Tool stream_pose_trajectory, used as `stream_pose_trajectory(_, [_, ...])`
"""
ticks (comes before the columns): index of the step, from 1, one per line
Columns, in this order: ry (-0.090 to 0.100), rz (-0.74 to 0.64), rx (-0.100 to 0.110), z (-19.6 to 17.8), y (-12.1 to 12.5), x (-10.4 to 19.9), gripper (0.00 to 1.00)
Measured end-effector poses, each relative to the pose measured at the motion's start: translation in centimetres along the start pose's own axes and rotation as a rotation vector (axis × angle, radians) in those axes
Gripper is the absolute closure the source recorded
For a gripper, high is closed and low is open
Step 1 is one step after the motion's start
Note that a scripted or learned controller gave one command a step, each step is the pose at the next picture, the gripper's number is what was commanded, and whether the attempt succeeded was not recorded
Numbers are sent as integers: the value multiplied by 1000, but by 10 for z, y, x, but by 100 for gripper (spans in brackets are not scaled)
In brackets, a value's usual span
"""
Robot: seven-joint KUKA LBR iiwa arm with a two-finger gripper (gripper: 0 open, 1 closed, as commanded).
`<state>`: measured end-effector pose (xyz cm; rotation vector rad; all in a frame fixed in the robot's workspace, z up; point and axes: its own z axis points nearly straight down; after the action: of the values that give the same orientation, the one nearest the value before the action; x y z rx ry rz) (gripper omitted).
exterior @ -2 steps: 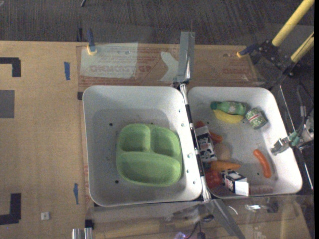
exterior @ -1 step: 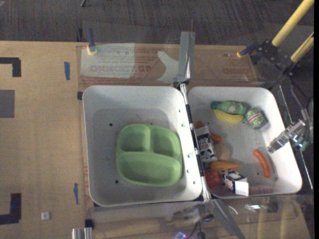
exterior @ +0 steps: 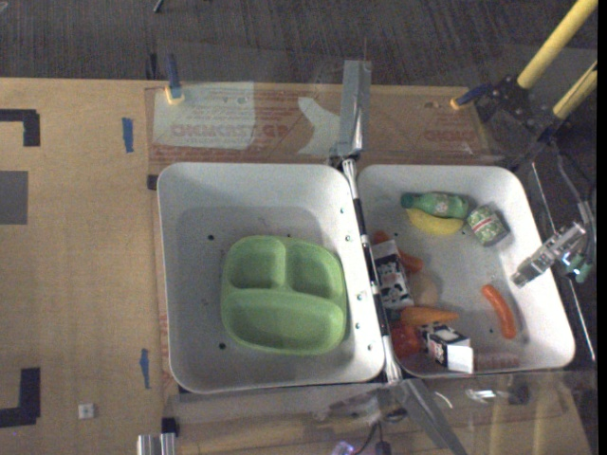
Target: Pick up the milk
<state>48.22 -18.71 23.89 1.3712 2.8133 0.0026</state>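
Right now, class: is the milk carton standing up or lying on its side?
Lying on its side. The milk rests flat against the right bin's left wall, its long printed face turned up toward the camera.

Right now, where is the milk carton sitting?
The milk carton lies in the right bin, against its left wall beside the divider, just above the carrot and left of the banana.
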Motion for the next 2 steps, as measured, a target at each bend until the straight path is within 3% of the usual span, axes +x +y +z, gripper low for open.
stream_pose_trajectory(1, [4, -158, 3, 12, -21, -24, 100])
stream_pose_trajectory(2, [8, -274, 3, 17, -23, -27, 100])
